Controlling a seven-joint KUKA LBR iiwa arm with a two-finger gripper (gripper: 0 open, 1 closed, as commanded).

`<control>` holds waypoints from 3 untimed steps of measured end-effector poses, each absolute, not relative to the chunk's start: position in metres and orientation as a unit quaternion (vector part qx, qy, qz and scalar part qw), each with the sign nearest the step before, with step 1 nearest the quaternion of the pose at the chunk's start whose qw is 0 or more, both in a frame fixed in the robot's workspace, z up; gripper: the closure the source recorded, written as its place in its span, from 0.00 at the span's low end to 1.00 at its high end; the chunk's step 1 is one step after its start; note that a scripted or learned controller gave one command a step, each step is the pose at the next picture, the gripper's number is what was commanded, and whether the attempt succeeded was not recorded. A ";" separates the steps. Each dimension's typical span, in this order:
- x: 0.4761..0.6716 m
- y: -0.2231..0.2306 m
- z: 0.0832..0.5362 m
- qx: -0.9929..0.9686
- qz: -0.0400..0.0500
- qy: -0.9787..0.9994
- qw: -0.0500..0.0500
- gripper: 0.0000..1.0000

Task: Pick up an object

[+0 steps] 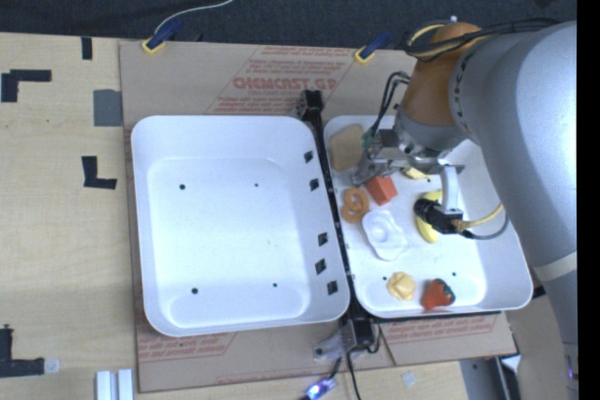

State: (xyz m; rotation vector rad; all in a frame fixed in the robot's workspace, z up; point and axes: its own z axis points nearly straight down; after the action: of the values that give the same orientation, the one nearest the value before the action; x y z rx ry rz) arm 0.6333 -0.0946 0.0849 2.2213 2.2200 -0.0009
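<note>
Gripper (pixel 375 166) low in the right bin (pixel 497 290), just above an orange block (pixel 381 191); finger spacing cannot be told.

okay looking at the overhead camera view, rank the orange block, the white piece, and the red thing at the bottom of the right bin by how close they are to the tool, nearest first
Measured from the tool in the right bin:
1. Orange block, just below the tool, nearest.
2. White piece, mid-bin, further toward the near edge.
3. Red thing, by the bin's near rim, farthest.
</note>
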 end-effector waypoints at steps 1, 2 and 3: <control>0.600 -0.098 0.092 0.707 -0.002 0.707 -0.001 1.00; 0.633 -0.103 0.106 0.706 0.000 0.708 0.001 1.00; 0.632 -0.103 0.105 0.707 0.000 0.708 0.000 0.00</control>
State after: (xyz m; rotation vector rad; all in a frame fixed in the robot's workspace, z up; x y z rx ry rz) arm 0.6316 -0.1026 0.1051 2.2203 2.2234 -0.0014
